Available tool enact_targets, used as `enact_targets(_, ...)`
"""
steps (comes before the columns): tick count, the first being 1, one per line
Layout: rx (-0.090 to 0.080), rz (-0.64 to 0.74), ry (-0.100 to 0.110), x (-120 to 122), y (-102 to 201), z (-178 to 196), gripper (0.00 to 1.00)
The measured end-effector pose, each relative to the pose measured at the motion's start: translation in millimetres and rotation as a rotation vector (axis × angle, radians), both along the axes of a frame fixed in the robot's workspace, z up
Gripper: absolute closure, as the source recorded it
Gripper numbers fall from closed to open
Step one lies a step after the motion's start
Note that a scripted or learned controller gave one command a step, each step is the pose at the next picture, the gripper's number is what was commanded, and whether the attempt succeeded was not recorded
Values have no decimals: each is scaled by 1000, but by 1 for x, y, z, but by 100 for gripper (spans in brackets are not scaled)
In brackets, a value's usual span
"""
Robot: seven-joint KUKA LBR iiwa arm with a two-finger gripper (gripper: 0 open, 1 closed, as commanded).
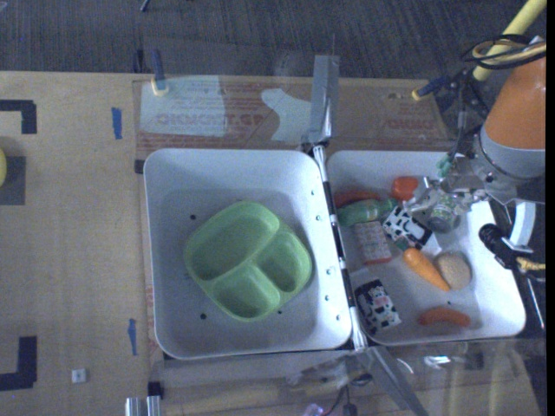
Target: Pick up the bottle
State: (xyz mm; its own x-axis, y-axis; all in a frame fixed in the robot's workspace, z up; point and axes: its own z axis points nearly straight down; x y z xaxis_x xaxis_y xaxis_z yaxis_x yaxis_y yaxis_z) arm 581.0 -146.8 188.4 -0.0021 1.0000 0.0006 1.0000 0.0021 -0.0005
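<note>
On the left we see the wooden counter (69, 258) with blue tape marks and black corner marks. On it sits the left bin (165, 180), and in it a green divided plate (247, 258) lies tilted across the middle, three compartments showing.

Just right of the seam between the bins we come to the right bin (499, 319). At its near left edge lies a small black-and-white carton (377, 306). Farther back along the left side a green bottle (364, 211) lies on its side, with a reddish piece just behind it that we cannot name. Just near of the bottle lies a pale packet with a reddish label (373, 243). To the right of these sits a second black-and-white patterned box (405, 227), and behind it an orange-red round thing (404, 186). A carrot (425, 269) lies slanted next to a pale, rounded lump like a potato (454, 270). Near the front edge rests a red sausage-shaped item (445, 318).

At the far right the arm (518, 120) reaches in, its orange band above the bin's far right corner. The tool (442, 204) hangs over the bin's far middle, right of the bottle and apart from it. We cannot tell whether it is apart or together; it is blurred against clutter.
</note>
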Motion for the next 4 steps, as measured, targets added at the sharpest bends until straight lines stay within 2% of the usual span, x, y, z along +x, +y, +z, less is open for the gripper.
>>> enact_targets(1,0,-169,-6,-90,1,-102,0)
enact_targets(2,-1,-545,1,-102,23,-24,0)
enact_targets(3,1,-1014,3,-102,-36,-103,0)
enact_targets(4,0,-1010,2,-101,-35,-93,100)
